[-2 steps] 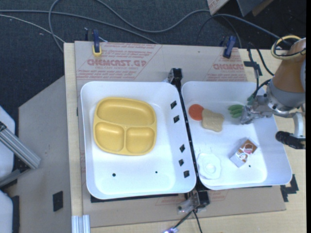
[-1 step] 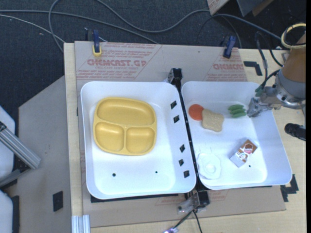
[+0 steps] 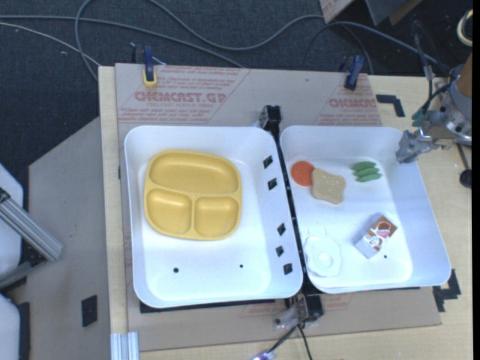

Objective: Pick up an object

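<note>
In the right bin (image 3: 420, 223) lie a red round slice (image 3: 302, 172), a tan piece of bread (image 3: 328, 187), a green pea pod (image 3: 366, 172), a small printed carton (image 3: 376, 236) and a white round lid (image 3: 323, 257). My gripper (image 3: 409, 148) hangs at the right bin's far right corner, over the rim, to the right of the pea pod. Nothing shows between its fingers. The arm comes in from the right edge.
The left bin (image 3: 150, 276) holds a yellow divided tray (image 3: 193, 194). Black clips run along the divider (image 3: 283, 201) between the bins. Blue clamps (image 3: 149, 64) hold the board at the back. Cables lie on the dark floor behind.
</note>
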Motion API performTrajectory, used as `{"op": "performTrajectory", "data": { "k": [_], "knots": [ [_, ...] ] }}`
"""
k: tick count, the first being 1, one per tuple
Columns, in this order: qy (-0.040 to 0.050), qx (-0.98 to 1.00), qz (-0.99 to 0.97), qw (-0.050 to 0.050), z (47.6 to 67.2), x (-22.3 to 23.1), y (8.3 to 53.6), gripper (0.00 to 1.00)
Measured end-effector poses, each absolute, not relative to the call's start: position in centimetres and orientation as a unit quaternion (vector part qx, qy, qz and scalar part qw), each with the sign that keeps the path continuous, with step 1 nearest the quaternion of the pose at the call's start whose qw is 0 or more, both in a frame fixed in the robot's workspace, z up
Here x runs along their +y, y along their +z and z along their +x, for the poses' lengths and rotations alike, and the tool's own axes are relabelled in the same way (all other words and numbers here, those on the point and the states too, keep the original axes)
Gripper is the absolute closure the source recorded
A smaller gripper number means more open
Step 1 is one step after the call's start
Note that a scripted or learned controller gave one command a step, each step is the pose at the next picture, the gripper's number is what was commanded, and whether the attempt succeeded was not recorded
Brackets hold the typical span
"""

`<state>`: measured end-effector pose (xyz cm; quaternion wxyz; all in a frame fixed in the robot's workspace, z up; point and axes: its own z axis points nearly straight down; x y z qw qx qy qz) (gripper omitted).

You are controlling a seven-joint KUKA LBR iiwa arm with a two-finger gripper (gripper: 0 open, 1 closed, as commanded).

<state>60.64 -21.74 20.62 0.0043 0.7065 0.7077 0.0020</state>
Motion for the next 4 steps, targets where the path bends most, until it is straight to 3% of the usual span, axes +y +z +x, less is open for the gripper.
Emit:
{"op": "performTrajectory", "data": {
  "k": [1,2,4],
  "knots": [
    [0.002,0.708,0.706,0.004,61.6,-21.4,26.5,1.0],
    [0.0,0.708,0.706,-0.002,59.8,-17.0,25.8,1.0],
    [0.0008,0.709,0.705,-0.002,57.4,-6.9,25.3,1.0]
  ]
}}
